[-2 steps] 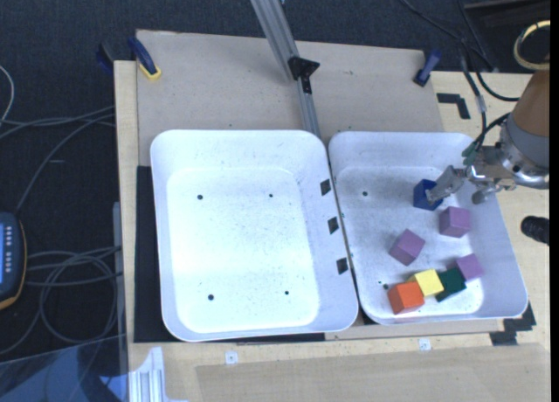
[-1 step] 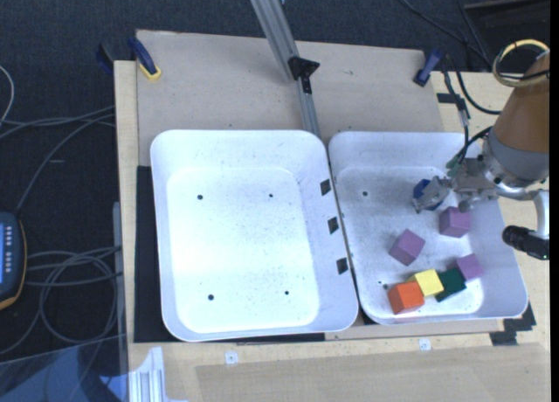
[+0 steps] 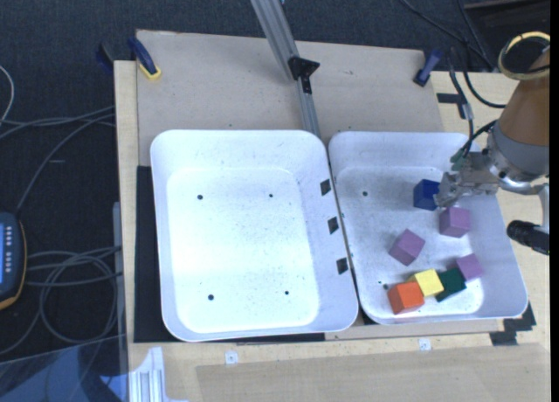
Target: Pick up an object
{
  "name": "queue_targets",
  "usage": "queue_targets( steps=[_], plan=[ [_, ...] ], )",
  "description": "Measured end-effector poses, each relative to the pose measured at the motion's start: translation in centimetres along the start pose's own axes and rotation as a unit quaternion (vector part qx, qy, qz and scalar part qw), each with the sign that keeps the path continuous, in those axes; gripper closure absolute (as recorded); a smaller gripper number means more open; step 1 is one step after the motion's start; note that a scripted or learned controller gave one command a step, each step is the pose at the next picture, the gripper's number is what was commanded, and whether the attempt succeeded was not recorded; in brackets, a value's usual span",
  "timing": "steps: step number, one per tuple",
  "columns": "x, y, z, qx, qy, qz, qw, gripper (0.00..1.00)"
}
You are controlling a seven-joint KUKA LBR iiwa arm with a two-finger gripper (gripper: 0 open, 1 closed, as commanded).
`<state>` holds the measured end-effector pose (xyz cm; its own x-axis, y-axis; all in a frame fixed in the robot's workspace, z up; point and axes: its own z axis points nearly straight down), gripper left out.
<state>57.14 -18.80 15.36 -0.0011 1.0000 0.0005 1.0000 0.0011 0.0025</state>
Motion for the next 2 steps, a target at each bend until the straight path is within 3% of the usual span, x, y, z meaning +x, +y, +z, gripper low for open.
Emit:
queue_targets(
  steps=[1,2],
  plan=[
    [0.2,0.7,-6.4,-0.003,-0.002,0.000,1.0000,1.00],
    [0.0,-0.2,-11.8,-0.003,-0.002,0.000,1.0000,1.00]
  ],
)
